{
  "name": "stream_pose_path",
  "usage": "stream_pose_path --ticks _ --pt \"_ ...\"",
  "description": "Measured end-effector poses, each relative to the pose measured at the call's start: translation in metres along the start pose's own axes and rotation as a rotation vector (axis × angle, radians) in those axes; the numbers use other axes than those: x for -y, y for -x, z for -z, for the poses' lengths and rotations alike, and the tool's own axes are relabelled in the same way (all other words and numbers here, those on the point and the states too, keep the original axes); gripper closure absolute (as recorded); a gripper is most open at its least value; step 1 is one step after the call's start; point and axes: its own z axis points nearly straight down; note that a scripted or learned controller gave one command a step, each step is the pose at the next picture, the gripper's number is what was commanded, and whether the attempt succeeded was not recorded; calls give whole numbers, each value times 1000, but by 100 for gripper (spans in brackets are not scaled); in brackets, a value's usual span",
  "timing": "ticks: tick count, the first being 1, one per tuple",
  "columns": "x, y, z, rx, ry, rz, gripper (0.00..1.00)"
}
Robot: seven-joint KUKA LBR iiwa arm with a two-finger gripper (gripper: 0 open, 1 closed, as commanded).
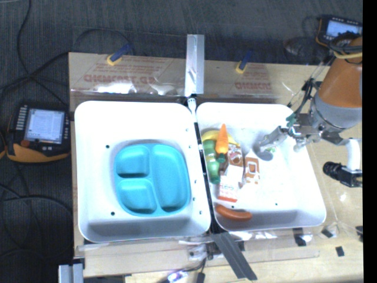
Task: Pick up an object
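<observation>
Floor: dark grey carpet (177, 10) surrounds the rig, with black cables trailing across it.
Worktop: pale wooden worktop (88, 69) carrying two shallow white bins side by side, with a metal upright (195, 63) standing at the back between them.
Left bin: shallow white plastic bin (94, 122) holding a light blue three-compartment plastic tray (152, 178), which lies flat near the middle.
Right bin: shallow white plastic bin (294, 199) with a cluster of small things crowded against its left wall.
Objects to pick: an orange carrot-shaped toy (222, 139) lies over a yellow piece (208, 136); a green piece (211, 161) sits just below them by the divider; two white-and-red printed packets (242, 168) lie to the right of the green piece; a brown-red sausage-shaped toy (233, 214) lies near the front wall.
Arm: grey arm with an orange band (343, 87) reaches in from the right, over the right bin's far right corner.
Claw: grey two-finger claw (266, 147) is low over the right bin, just right of the packets and apart from them; cannot tell whether it is spread or pressed together, and nothing shows pinched in it.
Side items: handheld pendant with a lit screen (40, 128) lies on the floor to the left.
</observation>
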Motion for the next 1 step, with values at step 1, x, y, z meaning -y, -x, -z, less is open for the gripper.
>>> stream_pose_path --ticks 1 --pt "14 -29 -113 -1 1 40 0"
